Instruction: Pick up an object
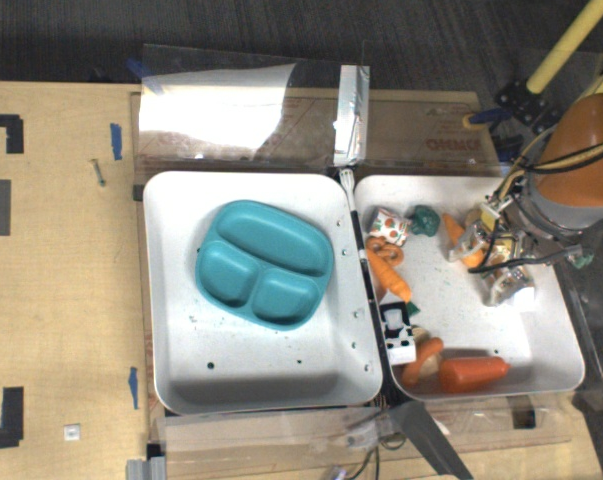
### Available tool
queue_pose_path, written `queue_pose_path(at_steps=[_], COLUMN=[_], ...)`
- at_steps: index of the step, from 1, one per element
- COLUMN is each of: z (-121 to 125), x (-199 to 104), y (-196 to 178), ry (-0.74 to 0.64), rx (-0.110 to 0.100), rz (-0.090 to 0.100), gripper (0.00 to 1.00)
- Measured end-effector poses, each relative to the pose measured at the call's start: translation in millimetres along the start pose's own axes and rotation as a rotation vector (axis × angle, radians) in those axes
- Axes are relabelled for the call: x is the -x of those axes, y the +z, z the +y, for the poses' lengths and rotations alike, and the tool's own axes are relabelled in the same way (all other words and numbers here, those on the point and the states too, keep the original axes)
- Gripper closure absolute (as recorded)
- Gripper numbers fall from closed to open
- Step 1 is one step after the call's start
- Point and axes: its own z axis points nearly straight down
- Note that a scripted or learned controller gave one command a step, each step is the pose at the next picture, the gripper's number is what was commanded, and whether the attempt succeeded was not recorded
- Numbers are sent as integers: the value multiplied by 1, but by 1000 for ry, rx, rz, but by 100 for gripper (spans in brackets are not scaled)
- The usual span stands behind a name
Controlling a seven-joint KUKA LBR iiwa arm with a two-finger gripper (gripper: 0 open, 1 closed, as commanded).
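While arm (581, 158) reaches in from right: gripper (501, 268) sits low over R bin's right half.
L bin (171, 298): white, shallow, rounded corners; holds 1 teal divided plate (264, 263), smooth plastic look, 3 compartments, lying flat near centre.
R bin (551, 348): white, same shape; holds small toys, mostly along left and front walls.
R bin contents: orange carrot-like piece (389, 270) by left wall; white/red spotted block (388, 227) just above it; teal lump (424, 220) beside block; black-and-white piece (397, 330) by left wall; long red-orange toy (471, 370) along front wall; rounder orange-brown piece (424, 356) touching its left end.
Task obj: small orange thing (455, 232) just left of gripper, on bin floor.
Gripper state: can't tell; fingers lost in cables + clutter.
Hard to see: orange bits at gripper tip, obj or robot part unclear.
Desk (51, 298): tan board, black tape marks at left.
Behind bins: clear shiny sheet (221, 118), glare.
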Motion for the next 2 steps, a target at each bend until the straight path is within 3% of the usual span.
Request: queue_pose_path(at_steps=[1,2], z=[14,12], x=[50,54], y=[1,-15], ry=[38,41], rx=[-9,-16], rz=[3,-12], gripper=[0,100])
